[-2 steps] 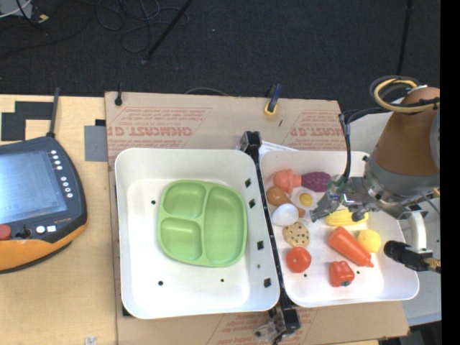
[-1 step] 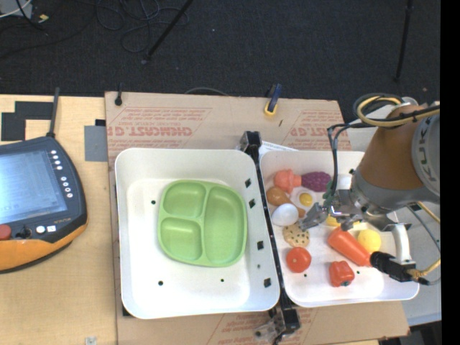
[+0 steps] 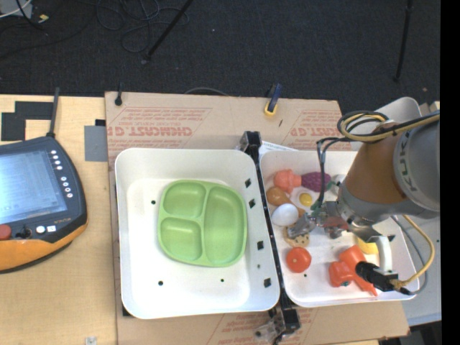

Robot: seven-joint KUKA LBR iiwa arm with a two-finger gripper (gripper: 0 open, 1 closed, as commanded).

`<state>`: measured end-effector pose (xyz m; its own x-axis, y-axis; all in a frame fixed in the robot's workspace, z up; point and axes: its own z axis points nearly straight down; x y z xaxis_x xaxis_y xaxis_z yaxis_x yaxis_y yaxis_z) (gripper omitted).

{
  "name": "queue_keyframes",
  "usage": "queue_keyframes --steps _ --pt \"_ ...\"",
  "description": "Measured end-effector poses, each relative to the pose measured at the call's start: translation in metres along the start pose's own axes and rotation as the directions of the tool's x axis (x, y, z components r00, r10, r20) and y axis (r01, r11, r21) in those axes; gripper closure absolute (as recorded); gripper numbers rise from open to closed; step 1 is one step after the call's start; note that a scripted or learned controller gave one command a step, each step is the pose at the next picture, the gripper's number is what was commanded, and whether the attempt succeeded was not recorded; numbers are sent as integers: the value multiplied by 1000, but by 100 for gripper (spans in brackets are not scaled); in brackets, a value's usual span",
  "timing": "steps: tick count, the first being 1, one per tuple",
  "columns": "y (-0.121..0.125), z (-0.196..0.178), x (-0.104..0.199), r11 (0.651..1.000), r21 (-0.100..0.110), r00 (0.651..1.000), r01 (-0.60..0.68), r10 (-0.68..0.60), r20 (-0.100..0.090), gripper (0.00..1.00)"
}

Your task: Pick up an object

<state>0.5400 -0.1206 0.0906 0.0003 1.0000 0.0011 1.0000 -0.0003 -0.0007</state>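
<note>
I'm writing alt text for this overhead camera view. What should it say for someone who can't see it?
A grey and orange robot arm reaches from the right into the right white bin, its tool low among small toy foods including a red tomato and a white egg. The left white bin holds a green divided plate.

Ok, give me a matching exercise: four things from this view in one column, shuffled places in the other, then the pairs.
Things:
1. green divided plate
2. red tomato
3. white egg
4. handheld control pad

Places:
A. right bin, near its front wall
B. on the bench, left of both bins
C. in the left bin
D. right bin, beside the divider

Pairs: 1-C, 2-A, 3-D, 4-B
</note>
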Motion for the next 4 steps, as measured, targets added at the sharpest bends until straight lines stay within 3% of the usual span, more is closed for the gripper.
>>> queue_keyframes --steps 1,3,4 --pt "1 -14 -2 1000 -2 1000 -7 7 -3 100" --pt "-1 -117 -12 1000 -2 1000 0 0 1 100" --pt "-1 -138 -13 1000 -1 1000 0 0 1 100"
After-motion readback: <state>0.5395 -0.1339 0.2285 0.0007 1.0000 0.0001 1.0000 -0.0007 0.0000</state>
